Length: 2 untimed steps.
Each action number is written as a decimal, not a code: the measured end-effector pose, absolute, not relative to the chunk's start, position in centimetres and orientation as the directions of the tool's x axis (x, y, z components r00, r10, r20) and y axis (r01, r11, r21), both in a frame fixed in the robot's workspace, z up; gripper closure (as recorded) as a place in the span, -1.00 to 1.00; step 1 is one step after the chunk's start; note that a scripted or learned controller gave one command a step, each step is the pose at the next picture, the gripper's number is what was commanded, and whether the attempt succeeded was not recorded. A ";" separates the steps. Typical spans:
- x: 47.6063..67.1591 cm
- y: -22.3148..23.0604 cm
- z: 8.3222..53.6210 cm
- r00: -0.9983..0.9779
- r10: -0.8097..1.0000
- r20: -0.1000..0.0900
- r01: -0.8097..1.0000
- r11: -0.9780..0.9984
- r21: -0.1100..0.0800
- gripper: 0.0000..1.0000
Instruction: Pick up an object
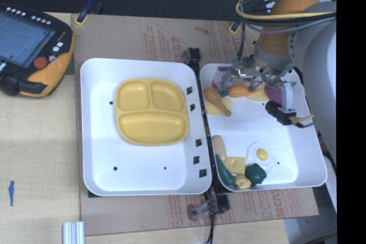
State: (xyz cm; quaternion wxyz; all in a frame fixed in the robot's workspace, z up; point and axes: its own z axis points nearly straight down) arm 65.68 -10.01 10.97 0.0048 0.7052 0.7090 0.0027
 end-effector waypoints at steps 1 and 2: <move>65.9 -10.0 12.3 -0.011 1.000 -0.004 1.000 0.011 0.014 1.00; 66.2 -12.0 11.2 -0.009 1.000 -0.003 1.000 0.009 0.018 1.00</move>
